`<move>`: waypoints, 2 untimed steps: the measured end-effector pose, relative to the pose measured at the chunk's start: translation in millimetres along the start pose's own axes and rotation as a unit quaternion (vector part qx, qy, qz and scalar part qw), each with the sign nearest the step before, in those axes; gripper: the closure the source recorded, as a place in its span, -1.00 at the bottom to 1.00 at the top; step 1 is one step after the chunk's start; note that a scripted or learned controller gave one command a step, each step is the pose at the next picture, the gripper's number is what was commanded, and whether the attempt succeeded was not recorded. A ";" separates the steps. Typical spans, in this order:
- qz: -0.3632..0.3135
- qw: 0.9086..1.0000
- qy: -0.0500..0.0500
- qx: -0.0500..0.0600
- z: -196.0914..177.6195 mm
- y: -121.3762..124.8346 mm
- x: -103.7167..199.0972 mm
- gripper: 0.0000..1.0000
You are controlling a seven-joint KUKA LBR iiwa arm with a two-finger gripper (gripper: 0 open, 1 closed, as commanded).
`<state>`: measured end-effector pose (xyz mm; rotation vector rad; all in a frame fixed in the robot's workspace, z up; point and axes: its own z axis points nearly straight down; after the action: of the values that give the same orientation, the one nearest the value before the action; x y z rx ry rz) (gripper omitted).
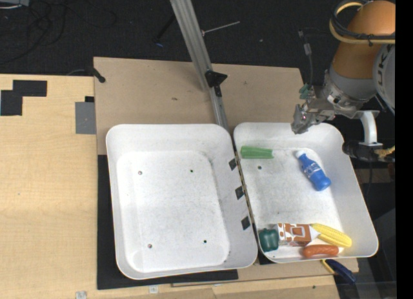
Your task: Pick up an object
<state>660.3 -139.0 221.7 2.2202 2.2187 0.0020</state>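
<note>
The bench (161,91) carries two white bins; the right bin (361,223) is the landmark here, since every loose thing lies in it. The left bin (122,181) sits just beside it, their inner rims touching along a row of dark clips.

The arm (361,46) hangs over the right bin's far right corner, and the pincer (303,122) sits just above that bin's far rim, toward its right end. Whether its tips are spread or pressed together cannot be told at this size; nothing is seen between them.

The nearest candidate is the blue bottle (313,171), lying on the right bin's floor in the far right part, toward the camera from the pincer and a little to its right. Its long axis runs at a slant, white cap end pointing to the far rim. My guess is the move turns on dropping forward and down to it, with the tips set across that slant.

The green block (257,153) lies near the bin's far left corner, long axis along the far rim. Along the near rim huddle a green cup (268,239), an orange-and-white carton (295,233), a yellow corn piece (332,234) and an orange sausage shape (319,250).
</note>
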 end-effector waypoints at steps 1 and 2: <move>-0.001 1.000 0.000 -0.001 -50.2 1.0 -0.9 1.00; -0.002 1.000 0.002 0.003 -50.1 -14.4 49.9 1.00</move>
<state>645.8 -89.0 271.7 2.2197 2.2286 -0.0012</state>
